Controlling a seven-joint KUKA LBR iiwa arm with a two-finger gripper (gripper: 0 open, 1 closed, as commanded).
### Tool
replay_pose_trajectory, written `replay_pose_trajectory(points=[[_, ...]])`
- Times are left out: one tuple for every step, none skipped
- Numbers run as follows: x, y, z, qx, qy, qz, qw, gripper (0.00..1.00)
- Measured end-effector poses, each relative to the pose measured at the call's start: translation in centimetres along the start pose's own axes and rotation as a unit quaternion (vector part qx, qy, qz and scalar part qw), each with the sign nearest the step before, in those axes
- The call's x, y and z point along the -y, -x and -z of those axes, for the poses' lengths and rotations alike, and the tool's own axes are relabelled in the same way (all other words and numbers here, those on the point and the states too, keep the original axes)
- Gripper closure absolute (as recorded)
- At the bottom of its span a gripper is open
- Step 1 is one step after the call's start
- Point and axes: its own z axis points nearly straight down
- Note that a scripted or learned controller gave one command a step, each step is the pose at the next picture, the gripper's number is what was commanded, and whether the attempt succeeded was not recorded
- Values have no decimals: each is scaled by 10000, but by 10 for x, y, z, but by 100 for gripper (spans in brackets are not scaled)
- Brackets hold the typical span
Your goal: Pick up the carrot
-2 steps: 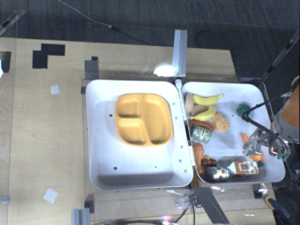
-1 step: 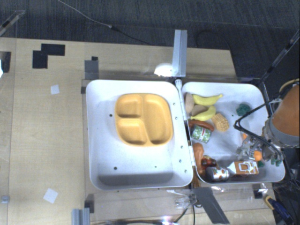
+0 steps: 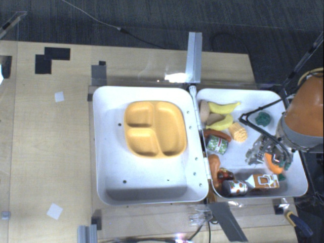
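Over the right bin point(image 3: 298, 189), my gripper point(image 3: 264, 151) hangs; I cannot tell its spread or any hold. Just right lies the carrot point(image 3: 274, 161). I judge reaching; next, descend.

Two white bins sit side by side on the bench: a left bin point(image 3: 106, 151) and a right bin point(image 3: 298, 184). The left bin holds one yellow three-compartment plate point(image 3: 153, 128). The right bin holds two bananas point(image 3: 224, 107), one corn cob point(image 3: 238, 132), one green can point(image 3: 217, 145), one carrot point(image 3: 214, 163), one dark bottle point(image 3: 230, 186), one small carton point(image 3: 264, 181), one teal lump point(image 3: 262, 118) and one orange fruit point(image 3: 274, 162).
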Motion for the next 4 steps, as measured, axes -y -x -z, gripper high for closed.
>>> replay_pose_trajectory(points=[[-40,-18,19,-1,0,832,9965,100],[-27,76,-42,-19,-1,2312,9729,100],[13,73,-71,29,-7,5187,8550,100],[60,43,-70,29,-27,5864,8100,100]])
